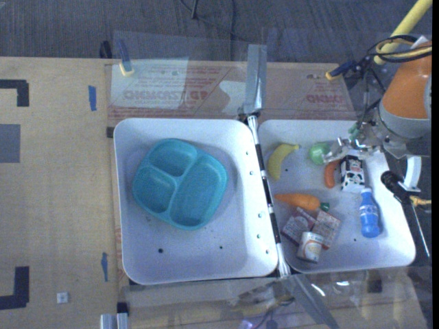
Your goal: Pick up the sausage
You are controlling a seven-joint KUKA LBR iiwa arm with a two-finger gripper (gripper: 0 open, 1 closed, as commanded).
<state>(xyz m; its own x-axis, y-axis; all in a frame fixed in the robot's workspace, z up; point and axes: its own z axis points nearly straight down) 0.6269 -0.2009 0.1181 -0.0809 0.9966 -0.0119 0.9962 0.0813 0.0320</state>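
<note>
Sausage (330, 173) beside gripper (350, 157), right bin (394, 252).

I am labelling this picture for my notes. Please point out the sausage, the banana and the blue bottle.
sausage (330, 174): camera view, on the middle of its reddish body.
banana (278, 159): camera view, on the middle of its curved yellow body.
blue bottle (370, 216): camera view, on the middle of its body.

Red mirrored lettering on clear panels (164, 91), not legible
</note>
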